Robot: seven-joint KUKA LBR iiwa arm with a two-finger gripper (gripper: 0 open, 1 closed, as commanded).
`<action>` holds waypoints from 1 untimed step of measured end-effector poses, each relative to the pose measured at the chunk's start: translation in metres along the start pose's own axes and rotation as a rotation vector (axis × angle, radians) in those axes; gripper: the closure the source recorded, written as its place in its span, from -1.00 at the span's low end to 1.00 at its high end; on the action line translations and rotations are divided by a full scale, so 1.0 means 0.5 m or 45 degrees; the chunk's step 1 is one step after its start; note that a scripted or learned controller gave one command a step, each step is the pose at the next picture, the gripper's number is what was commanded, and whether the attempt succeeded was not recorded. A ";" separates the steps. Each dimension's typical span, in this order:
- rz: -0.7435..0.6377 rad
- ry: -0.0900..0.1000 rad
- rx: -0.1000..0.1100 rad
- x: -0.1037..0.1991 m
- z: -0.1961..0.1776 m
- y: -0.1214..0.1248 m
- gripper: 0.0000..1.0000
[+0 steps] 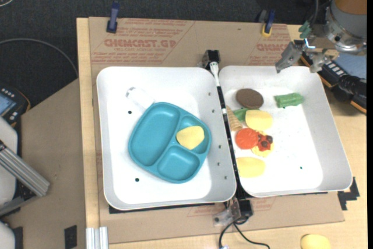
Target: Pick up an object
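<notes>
Gripper (pixel 303 55) is hovering above the far rim of the right bin (pixel 326 125), at about one o'clock in the view; its fingers are standing spread, with nothing between them. Inside that bin, toward seven o'clock from the gripper, a green piece (pixel 289 100) is lying nearest, then a brown disc (pixel 249 98), a yellow piece (pixel 259 119), a red piece (pixel 247 138) and a second yellow piece (pixel 250 167), all clustering along the bin's nine o'clock side. The left bin (pixel 116 143) is carrying a blue divided tray (pixel 157 137), with a yellow item (pixel 190 137) sitting in its three o'clock compartment.
</notes>
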State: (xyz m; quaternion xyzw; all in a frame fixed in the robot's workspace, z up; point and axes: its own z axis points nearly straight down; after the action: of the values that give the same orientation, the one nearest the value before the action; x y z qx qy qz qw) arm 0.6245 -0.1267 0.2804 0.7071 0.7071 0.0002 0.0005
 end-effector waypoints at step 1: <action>-0.006 -0.001 -0.026 0.083 -0.339 -0.100 -1.00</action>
State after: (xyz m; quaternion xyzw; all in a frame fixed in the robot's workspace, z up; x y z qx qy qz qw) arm 0.5743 -0.0849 0.4497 0.7054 0.7087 0.0072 0.0082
